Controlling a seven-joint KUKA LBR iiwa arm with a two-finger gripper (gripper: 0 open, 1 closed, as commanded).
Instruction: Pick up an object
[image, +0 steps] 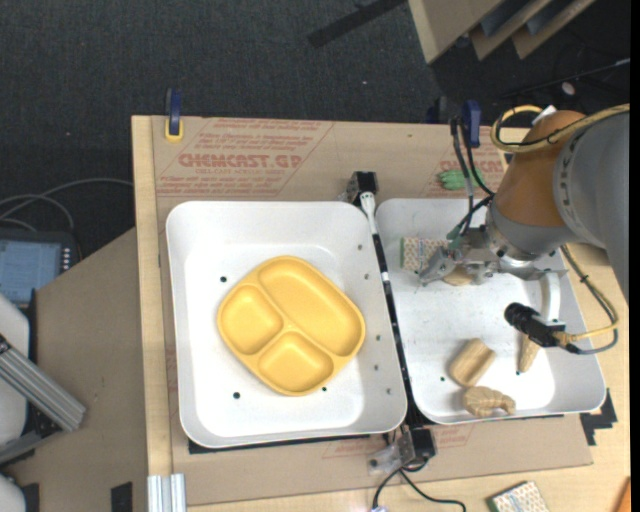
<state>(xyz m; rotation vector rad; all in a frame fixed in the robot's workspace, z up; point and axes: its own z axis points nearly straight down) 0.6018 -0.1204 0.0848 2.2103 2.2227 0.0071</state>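
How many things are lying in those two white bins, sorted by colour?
Yellow: 1, the divided plate in the left bin.
Tan: 2, a block-shaped piece and a lumpy piece in the right bin.
Patterned: 1, a small flat item near the gripper, partly hidden.
Total: 4 that can be made out.
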